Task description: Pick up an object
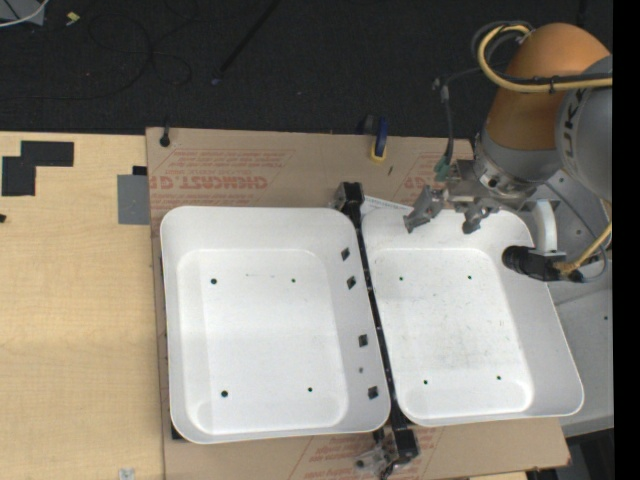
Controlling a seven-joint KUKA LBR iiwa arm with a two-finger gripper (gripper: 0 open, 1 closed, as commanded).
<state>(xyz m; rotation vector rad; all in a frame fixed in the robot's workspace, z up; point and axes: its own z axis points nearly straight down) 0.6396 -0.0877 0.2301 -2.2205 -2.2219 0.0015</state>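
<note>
Jaws: you're seeing them standing apart, gripping nothing | gripper [447,216]: hovering over the right bin's [545,338] far rim | left bin [180,298]: lying alongside

Light wooden bench [70,318], cardboard sheet [260,168] on it, two white bins [185,318] side by side

Red print can be seen on the cardboard sheet [262,168] under the bins, upside down from here, so it can't really be read. More red print at the bottom edge, also illegible.
</note>
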